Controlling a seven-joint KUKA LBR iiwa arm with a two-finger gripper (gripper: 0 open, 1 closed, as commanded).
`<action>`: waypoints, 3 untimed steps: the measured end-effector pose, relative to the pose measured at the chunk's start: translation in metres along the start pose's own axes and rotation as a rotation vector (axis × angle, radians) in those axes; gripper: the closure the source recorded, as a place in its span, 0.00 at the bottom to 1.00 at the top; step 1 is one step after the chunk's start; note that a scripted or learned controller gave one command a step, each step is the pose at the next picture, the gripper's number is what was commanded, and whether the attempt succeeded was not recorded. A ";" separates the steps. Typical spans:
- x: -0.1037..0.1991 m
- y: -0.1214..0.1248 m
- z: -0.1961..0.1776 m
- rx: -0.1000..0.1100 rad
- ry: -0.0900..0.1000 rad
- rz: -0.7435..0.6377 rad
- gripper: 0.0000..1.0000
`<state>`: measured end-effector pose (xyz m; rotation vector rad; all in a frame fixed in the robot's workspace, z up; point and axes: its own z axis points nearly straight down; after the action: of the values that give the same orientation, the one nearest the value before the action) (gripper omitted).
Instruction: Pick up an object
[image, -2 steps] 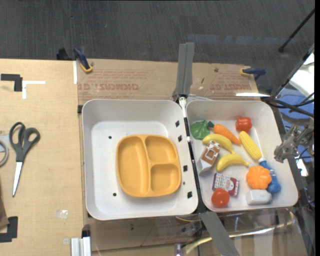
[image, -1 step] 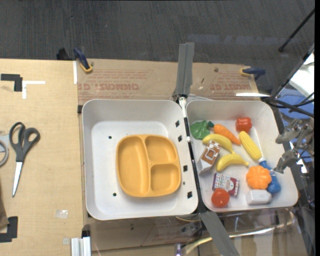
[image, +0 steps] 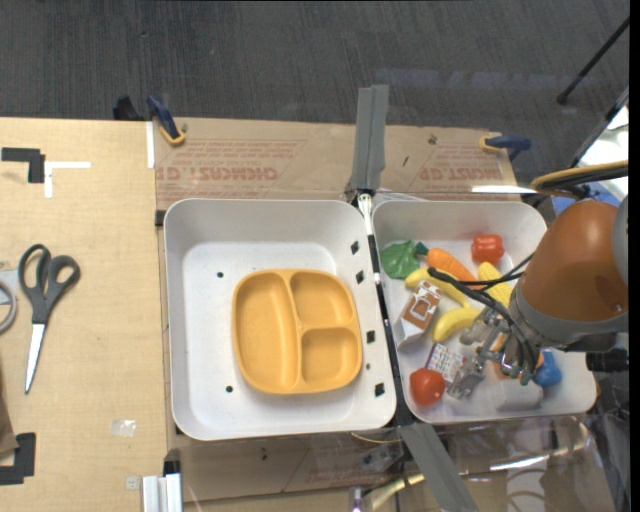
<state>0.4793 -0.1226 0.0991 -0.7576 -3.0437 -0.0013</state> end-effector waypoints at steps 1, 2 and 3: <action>-0.074 0.072 0.009 0.001 -0.004 0.242 0.00; -0.119 0.073 0.008 0.013 0.022 0.477 0.00; -0.067 0.016 0.010 0.002 -0.001 0.379 0.00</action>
<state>0.5458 -0.1403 0.0885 -1.3178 -2.8464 0.0032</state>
